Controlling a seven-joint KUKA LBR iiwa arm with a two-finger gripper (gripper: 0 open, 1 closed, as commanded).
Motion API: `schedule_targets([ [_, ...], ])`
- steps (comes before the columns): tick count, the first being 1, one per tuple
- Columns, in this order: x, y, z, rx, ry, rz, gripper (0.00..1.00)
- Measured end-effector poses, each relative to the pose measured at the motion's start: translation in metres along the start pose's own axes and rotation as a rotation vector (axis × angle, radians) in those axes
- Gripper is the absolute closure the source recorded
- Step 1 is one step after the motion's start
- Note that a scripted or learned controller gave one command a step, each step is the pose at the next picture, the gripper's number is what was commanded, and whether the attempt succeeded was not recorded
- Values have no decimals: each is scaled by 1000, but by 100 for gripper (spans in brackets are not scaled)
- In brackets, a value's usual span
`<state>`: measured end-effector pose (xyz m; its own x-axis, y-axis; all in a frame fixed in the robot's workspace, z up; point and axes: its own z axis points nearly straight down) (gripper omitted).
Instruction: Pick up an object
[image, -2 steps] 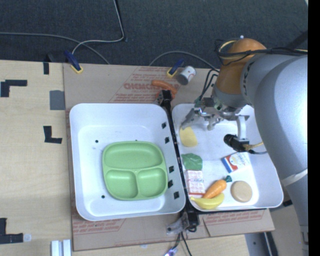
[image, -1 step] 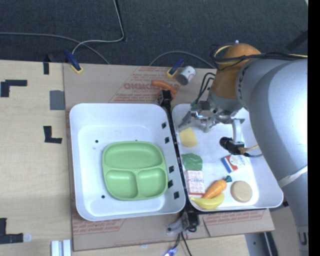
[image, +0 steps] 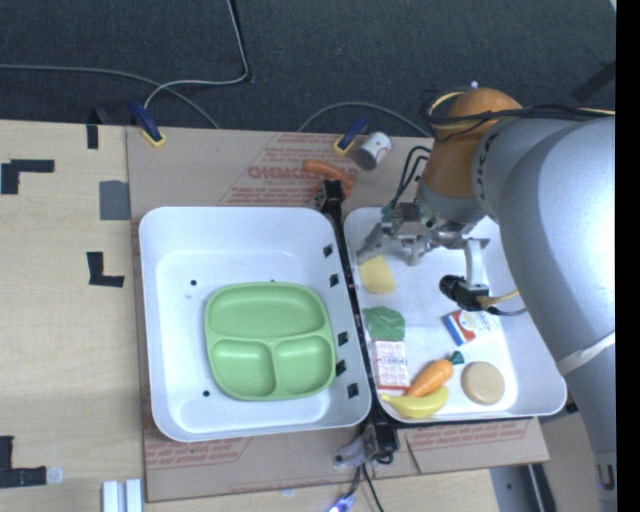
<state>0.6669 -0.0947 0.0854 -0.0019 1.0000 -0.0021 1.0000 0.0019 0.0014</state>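
Camera view: gripper (image: 398, 243) just above pale yellow piece (image: 377, 275), apart.

the grey arm (image: 560, 230) with its orange band (image: 462, 150) reaches in from the right over the right bin (image: 520, 405), and the gripper (image: 405, 240) hangs at that bin's far end, just above a pale yellow piece (image: 377, 275). further down lie a green leafy item (image: 384, 323), a red-and-white packet (image: 389, 364), a carrot (image: 432, 376), a banana (image: 415, 405) and a tan round disc (image: 483, 382). the left bin (image: 170, 250) holds a green divided tray (image: 270, 338)
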Motion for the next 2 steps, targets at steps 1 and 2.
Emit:
schedule_targets([
  [1,0,-22,0,0,0,1,0],
  [2,-1,-40,-1,-1,0,1,0],
])
